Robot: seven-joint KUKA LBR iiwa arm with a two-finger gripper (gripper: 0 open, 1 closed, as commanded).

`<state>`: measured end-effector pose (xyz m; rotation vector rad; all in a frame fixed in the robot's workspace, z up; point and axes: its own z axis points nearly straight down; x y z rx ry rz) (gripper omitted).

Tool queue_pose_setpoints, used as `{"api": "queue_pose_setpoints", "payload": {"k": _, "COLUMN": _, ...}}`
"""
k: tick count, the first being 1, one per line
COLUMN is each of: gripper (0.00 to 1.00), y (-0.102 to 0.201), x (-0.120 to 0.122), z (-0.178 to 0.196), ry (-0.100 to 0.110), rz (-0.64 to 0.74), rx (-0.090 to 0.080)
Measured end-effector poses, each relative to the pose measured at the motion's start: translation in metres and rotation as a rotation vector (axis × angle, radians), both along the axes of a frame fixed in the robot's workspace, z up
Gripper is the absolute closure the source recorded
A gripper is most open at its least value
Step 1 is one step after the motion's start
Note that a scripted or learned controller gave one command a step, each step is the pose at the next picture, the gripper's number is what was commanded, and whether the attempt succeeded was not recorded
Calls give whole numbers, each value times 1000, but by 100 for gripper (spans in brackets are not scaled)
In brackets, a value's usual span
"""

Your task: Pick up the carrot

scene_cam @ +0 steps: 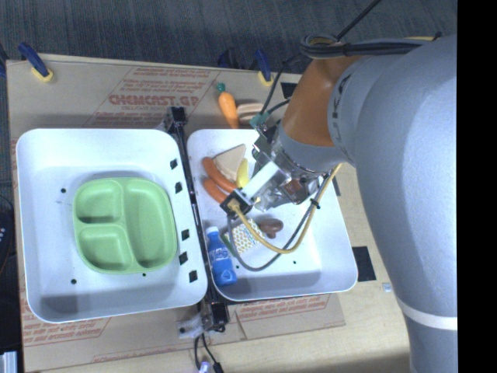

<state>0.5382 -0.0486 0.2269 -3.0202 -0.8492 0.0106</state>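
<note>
We see a bench covered in brown cardboard with red print, held by blue clamps along its 12 o'clock edge. Dark grey carpet lies beyond that edge. Two white bins sit side by side. The plate bin at 9 o'clock has a green plate in it. The cluttered bin at 3 o'clock holds a blue bottle and other small things.

The carrot is in neither bin. It lies flat on the cardboard, just past the 12 o'clock rim of the cluttered bin, near that bin's 11 o'clock corner. Its long axis runs roughly from 11 to 5 o'clock, with the green top at the 11 o'clock end and the orange tip towards the bin.

The arm comes in from 3 o'clock. The gripper hangs low over the middle of the cluttered bin. The carrot is at about 11 o'clock from it, well apart, with the bin rim between them. The wrist blocks our view, so we cannot make out whether the gripper is parted or closed.
</note>
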Motion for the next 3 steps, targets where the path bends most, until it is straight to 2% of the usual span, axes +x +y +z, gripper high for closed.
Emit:
{"api": "queue_pose_setpoints", "payload": {"k": 1, "gripper": 100, "y": -46, "x": 23, "z": 153, "ry": -5, "rz": -134, "rx": -2}}
{"api": "queue_pose_setpoints", "payload": {"k": 2, "gripper": 100, "y": -16, "x": -41, "z": 61, "ry": 0, "rz": -271, "rx": -1}}
{"api": "queue_pose_setpoints", "payload": {"k": 3, "gripper": 100, "y": -110, "x": -62, "z": 78, "ry": -3, "rz": -343, "rx": -3}}
